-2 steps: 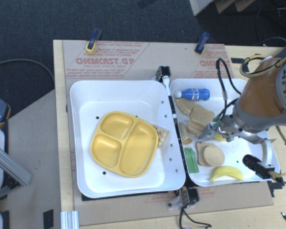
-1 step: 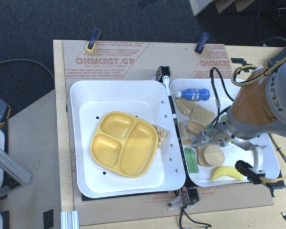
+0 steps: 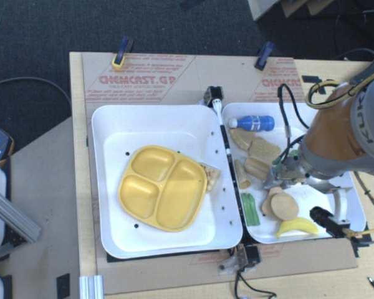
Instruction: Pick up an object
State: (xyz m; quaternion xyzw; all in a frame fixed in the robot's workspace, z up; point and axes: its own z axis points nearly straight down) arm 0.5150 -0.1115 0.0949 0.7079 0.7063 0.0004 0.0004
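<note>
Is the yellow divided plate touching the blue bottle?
Apart. The camera view shows the yellow divided plate in the left bin and the blue bottle in the right bin, across the divider.

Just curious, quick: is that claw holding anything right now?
Gripper: cannot be told; it is low in the right bin among the toy food.

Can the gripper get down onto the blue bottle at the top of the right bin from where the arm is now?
Probably yes. The blue bottle lies alone along the far wall of the right bin, nothing on it, and the gripper sits just nearer in the same bin.
</note>
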